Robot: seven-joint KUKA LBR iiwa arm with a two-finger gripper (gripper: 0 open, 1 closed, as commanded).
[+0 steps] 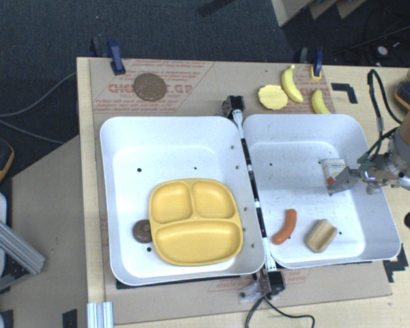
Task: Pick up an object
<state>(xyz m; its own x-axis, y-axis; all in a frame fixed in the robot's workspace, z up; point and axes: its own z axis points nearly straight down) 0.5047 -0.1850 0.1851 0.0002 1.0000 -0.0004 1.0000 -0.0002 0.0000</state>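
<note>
In the right bin (307,135) an orange-red sausage (284,226) lies near the front left. Just to its right is a tan, bread-like block (320,236). My gripper (333,174) hangs over the right half of this bin, reaching in from the right, behind and slightly right of the tan block. It is apart from both items, and nothing I can make out is in its grasp. In the left bin (123,149) sits a yellow divided plate (194,221), with a small brown disc (142,231) at its left edge.
On the bench behind the bins lie a brown round disc (149,86), a yellow lumpy piece (273,97) and two toy bananas (292,84) (320,102). Blue clamps (115,57) (317,61) grip the back edge. A black divider (249,176) runs between the bins.
</note>
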